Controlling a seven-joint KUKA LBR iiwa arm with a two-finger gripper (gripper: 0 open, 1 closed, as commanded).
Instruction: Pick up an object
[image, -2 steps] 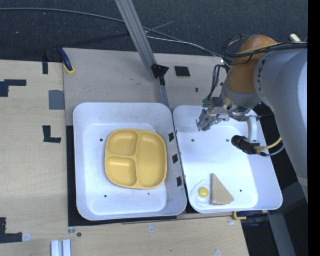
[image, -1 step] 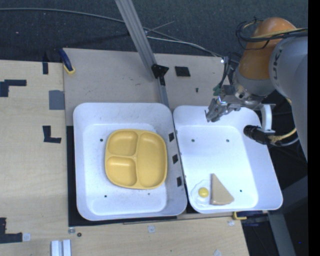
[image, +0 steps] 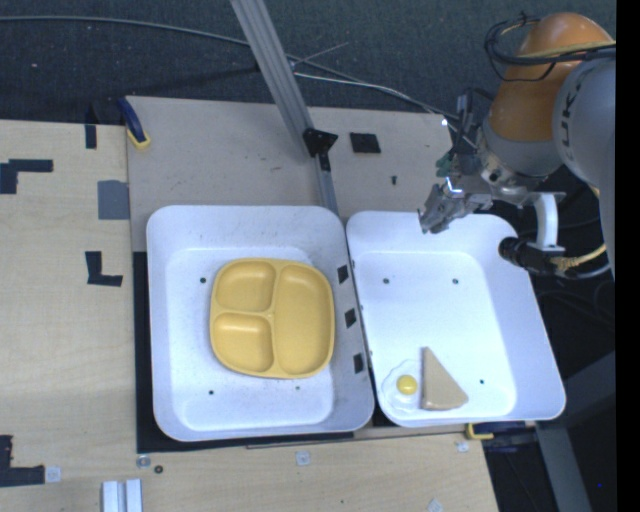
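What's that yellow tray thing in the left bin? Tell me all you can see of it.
The yellow divided plate looks like smooth plastic, rounded-square, with three compartments: two smaller ones on its left, one long one on its right. It lies flat and upright, slightly rotated, on the floor of the left bin, touching nothing else.

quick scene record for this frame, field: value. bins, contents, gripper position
left bin: holds a yellow divided plate, three compartments, lying flat near the middle
right bin: holds a fried egg toy and a tan wedge, side by side at the near edge
gripper: above the far edge of the right bin, nothing seen between its fingers
arm: reaches in from the right
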